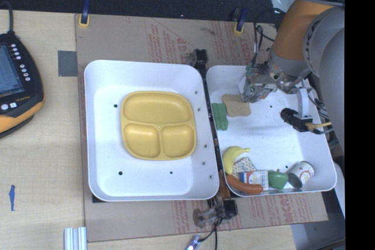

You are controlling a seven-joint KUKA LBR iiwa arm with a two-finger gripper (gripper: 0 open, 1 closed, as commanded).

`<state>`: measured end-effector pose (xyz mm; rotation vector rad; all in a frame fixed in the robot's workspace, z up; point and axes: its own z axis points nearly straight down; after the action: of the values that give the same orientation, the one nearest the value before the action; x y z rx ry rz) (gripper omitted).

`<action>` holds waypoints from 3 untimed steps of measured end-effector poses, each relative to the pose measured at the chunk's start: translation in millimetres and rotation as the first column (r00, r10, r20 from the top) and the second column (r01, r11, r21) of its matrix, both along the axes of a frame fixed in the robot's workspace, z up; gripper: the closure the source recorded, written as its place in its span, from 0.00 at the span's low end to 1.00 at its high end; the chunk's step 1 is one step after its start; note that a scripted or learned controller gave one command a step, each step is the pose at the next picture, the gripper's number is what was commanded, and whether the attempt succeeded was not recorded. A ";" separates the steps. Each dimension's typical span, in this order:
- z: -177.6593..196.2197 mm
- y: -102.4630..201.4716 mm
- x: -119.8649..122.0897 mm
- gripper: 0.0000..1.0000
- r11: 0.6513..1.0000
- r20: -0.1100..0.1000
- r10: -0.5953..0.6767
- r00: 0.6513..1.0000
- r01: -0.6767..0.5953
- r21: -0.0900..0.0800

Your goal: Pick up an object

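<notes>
Two white bins side by side on a cardboard sheet (146, 32) over the bench. Left bin (99, 126), centre-left of frame: holds a yellow tray (158, 125) with three compartments, lying flat near the bin's middle. Right bin (275, 137), centre-right of frame: a tan slice (236, 106) lies flat in its upper left area; just left of that, a green piece (220, 116) lies along the bin's left wall. Lower part of the right bin holds a cluster: banana (234, 156) at the left, a small carton (245, 170) just below it, a sausage (244, 185) at the bottom left, a green item (278, 179) to the right of the carton, and a can (302, 173) on its side at the lower right. Arm (304, 32) enters from upper right of frame, orange band visible above the wrist. Gripper (253, 91) is down at the upper part of the right bin, directly above and right of the tan slice, at or very near its upper edge; contact cannot be confirmed. Opening of the gripper: cannot tell from this angle; nothing seen held. A handheld pendant (14, 88) lies at the far left edge of the frame. Clamps (85, 12) at the cardboard's top edge.
</notes>
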<state>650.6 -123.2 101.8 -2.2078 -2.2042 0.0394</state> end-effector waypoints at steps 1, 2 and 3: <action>30.3 10.6 -56.3 1.00 1.000 0.029 0.005 1.000 -0.005 0.002; 90.2 105.1 -93.5 1.00 1.000 0.029 0.009 1.000 -0.009 0.002; 108.0 65.1 -62.7 1.00 1.000 0.031 0.003 1.000 -0.003 0.002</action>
<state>587.9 -58.1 209.8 -2.2186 -2.2223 0.0032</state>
